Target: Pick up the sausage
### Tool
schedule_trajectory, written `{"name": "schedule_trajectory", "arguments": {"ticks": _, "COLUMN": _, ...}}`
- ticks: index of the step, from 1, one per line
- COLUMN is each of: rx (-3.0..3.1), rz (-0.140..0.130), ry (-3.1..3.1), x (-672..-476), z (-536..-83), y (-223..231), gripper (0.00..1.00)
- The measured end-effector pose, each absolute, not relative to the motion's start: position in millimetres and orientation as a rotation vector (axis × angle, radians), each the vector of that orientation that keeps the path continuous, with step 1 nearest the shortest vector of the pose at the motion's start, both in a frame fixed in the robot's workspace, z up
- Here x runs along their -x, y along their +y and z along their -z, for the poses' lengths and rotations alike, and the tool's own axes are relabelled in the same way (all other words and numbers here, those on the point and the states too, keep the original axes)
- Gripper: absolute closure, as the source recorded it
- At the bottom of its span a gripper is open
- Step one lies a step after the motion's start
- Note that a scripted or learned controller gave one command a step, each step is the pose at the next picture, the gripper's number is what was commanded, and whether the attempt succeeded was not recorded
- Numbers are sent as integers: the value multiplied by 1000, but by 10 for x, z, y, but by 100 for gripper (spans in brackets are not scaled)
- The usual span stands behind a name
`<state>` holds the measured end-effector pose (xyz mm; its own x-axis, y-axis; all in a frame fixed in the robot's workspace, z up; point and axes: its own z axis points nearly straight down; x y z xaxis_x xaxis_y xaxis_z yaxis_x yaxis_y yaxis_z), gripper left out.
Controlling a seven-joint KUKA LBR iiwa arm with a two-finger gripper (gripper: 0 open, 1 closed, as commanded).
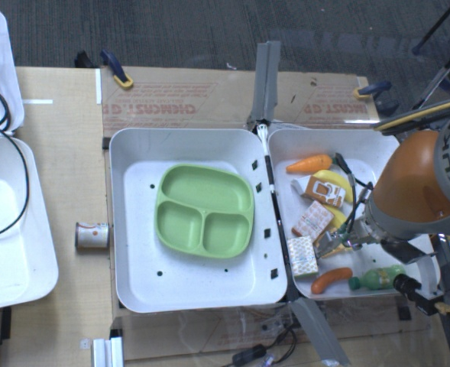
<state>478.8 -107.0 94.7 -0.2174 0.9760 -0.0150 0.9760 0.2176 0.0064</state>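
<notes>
The sausage (331, 280) lies at the right bin's (377, 138) six o'clock, hemmed between a green bottle (376, 279) at its three o'clock and a wrapped packet (302, 255), so the gripper (338, 239), hovering at its twelve o'clock, could snag a neighbour instead.

The arm's orange band (416, 178) covered the right bin's (282, 205) right wall and ran off the right edge. Gripper (339, 239) too cluttered to read. Green bottle (376, 278) partly hidden behind a black fitting. Printing on the small packets (312, 220) too small to read. White tub (11, 228) at left cut off by the edge.
</notes>
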Motion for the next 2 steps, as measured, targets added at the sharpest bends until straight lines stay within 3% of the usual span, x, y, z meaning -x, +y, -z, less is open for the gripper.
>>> {"name": "schedule_trajectory", "arguments": {"ticks": 1, "rx": -1975, "rz": 1, "ry": 2443, "x": -4773, "z": -916, "y": -1726, "gripper": 0}}
{"name": "schedule_trajectory", "arguments": {"ticks": 2, "rx": -1974, "rz": 1, "ry": 2444, "x": -4774, "z": -915, "y": -1723, "gripper": 0}}
